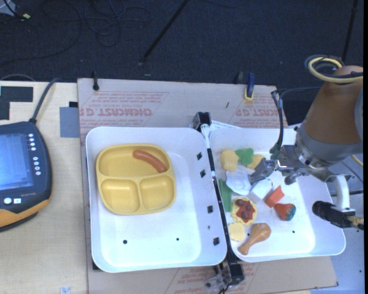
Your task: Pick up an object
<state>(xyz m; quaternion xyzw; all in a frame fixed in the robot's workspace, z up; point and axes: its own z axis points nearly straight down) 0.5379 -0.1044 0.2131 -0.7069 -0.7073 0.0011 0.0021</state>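
Right bin [319, 241], nearest first: drumstick [255, 237] at its front; pizza slice [244, 210] behind; red-orange piece [273, 195] mid-bin; yellow and green items [238, 158] at its back. Gripper [264, 170] low over the mid-bin pile; grip state cannot be told. Nothing visibly lifted: pick judged pending. Left of it: yellow tray [135, 179] with 1 sausage [150, 159].

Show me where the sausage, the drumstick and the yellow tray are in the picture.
sausage [151, 159]: camera view, the middle of its length.
drumstick [256, 236]: camera view, its thick meaty end.
yellow tray [156, 192]: camera view, the floor of its lower right compartment.
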